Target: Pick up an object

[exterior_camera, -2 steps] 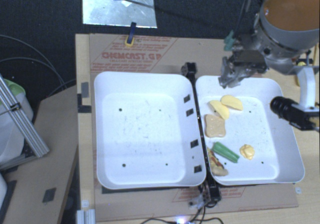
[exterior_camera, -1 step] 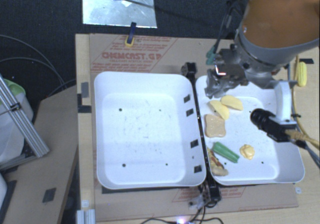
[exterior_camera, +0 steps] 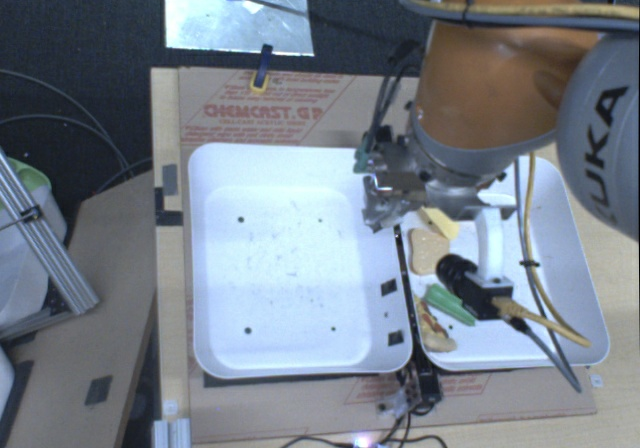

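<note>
White glossy plastic forms two shallow bins side by side on the worktop (exterior_camera: 270, 111). The left bin (exterior_camera: 280, 266) shows only dark specks. The metal tool (exterior_camera: 385, 198) sits at the inner wall of the right bin (exterior_camera: 565, 256); I cannot tell whether it is wide or narrow. Just beside it lie a flat tan slab (exterior_camera: 425, 252), a yellow wedge (exterior_camera: 441, 225) and a smooth green pod (exterior_camera: 451, 303). A good pick likely means centring on one piece, away from the wall.

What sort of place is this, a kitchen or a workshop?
Likely a robotics lab bench: a grey and orange KUKA robot arm hangs over two shallow white plastic bins, with silver aluminium framing alongside.
</note>
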Controlling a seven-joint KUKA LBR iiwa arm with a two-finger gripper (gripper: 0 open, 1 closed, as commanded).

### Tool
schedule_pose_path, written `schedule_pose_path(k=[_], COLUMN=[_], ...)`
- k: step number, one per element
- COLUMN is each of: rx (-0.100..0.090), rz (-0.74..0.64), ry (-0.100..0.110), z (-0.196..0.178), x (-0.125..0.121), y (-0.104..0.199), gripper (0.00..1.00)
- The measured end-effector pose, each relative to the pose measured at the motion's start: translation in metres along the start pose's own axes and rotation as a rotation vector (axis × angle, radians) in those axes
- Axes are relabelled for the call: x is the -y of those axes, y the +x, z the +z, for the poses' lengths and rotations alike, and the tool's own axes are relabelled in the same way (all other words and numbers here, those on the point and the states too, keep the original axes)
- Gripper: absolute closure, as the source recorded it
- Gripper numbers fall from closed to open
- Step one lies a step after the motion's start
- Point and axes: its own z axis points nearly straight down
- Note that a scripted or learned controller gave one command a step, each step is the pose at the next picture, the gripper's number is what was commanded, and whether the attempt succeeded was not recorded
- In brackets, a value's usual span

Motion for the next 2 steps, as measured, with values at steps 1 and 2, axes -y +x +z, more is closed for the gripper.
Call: schedule_pose_path(k=[1,2], rx=[0.002,-0.003], rz=[0.005,0.005], ry=[0.005,-0.019], z=[0.157,0.034], x=[-0.039,-0.065], y=[0.026,0.009], gripper=[1.0,1.0])
